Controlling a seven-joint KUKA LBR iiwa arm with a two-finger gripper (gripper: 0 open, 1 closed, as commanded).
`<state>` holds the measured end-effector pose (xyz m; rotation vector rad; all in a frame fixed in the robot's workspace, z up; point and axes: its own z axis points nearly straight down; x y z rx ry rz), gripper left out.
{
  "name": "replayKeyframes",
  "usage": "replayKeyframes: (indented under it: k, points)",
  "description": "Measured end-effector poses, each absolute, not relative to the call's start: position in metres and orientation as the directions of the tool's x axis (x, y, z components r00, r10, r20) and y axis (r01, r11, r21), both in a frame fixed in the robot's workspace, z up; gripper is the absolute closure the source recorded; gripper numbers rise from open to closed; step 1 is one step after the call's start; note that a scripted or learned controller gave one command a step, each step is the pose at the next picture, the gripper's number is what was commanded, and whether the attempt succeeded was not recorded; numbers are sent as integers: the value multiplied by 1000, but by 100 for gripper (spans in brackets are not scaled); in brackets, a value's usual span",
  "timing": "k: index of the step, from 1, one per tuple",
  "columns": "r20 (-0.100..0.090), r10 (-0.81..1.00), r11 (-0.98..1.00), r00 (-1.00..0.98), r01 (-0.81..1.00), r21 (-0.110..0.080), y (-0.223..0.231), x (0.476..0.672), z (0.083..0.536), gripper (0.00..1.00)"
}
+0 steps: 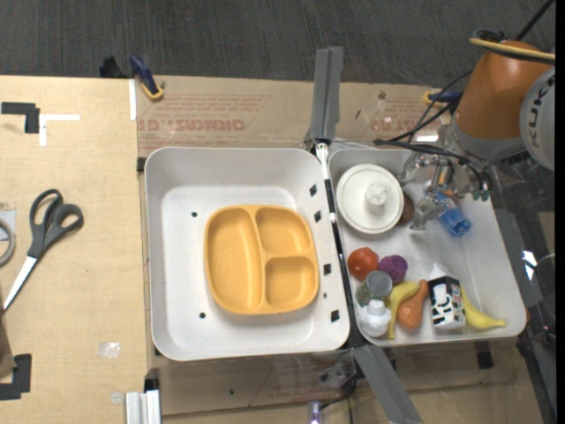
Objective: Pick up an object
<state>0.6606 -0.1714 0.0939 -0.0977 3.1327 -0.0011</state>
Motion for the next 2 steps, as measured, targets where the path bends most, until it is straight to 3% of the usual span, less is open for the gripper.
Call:
replayKeyframes:
  k: [1, 2]
  points:
    - [-5, -99, 995, -995, -99, -1, -202, 630, 94, 0]
    - [-8, -90, 996, -996, -90, -2, -222, 646, 94, 0]
